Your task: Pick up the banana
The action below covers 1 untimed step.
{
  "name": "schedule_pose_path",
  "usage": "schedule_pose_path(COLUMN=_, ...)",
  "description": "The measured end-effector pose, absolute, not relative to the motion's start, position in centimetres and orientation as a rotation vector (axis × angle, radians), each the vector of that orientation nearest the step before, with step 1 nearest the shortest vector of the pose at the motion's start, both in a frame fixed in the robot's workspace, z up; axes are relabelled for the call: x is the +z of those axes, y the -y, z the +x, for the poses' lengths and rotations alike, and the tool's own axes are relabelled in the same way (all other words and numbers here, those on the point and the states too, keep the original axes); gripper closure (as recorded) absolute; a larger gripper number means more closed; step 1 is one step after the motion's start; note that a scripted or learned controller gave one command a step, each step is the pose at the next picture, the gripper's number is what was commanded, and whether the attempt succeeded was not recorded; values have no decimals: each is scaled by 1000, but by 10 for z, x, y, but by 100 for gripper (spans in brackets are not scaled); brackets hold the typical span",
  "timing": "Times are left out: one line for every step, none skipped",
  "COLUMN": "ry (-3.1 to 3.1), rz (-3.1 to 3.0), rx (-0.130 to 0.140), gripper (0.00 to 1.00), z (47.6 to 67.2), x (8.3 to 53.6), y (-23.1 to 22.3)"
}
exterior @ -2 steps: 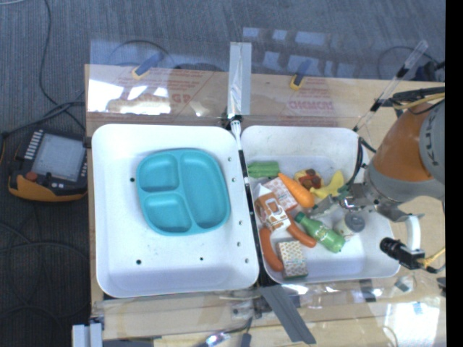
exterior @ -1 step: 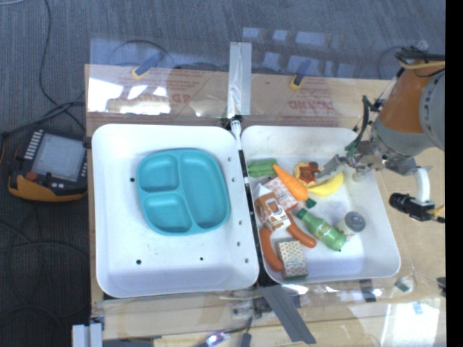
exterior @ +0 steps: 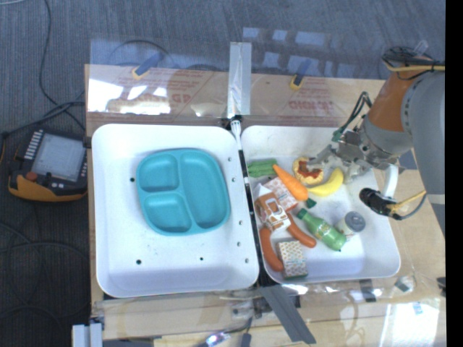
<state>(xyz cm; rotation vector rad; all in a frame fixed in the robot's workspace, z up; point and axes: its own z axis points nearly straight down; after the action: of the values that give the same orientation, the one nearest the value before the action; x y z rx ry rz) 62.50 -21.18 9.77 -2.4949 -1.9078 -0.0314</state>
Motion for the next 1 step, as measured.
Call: schedule_pose_path(ry=1923, rz=-2506, rx=-38, gripper=100, z=629, x=112, y=213)
